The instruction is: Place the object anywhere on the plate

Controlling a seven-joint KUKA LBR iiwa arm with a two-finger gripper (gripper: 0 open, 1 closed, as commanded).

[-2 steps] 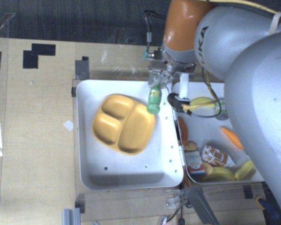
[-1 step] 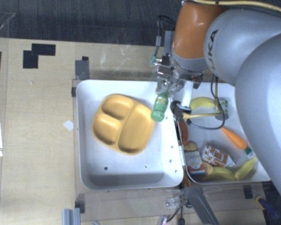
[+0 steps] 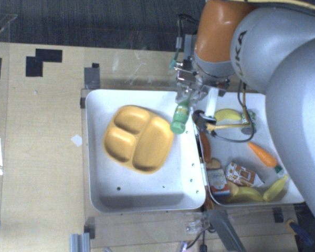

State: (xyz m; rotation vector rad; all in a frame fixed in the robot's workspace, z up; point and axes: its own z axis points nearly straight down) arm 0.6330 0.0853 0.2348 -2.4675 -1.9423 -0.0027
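2 white bins sit side by side on the bench, so here's what's in each. Left bin (image 3: 100, 193), middle of the frame, has just the yellow plate (image 3: 138, 138), a sectioned one with 3 compartments, lying a bit toward the upper part of the bin with nothing on it. Right bin (image 3: 257, 101) is way busier: a banana (image 3: 228, 114) near its top, a carrot (image 3: 262, 152) in the middle, a small printed carton (image 3: 240, 174) below that, plus more yellow fruit (image 3: 260, 193) along the bottom edge and something brownish by the left wall I can't make out. The gripper (image 3: 189, 96) hangs at upper center, right over the seam between the bins, pinching a green bottle (image 3: 180, 118) by its top. The bottle dangles just beside the plate's upper right edge, not on it.
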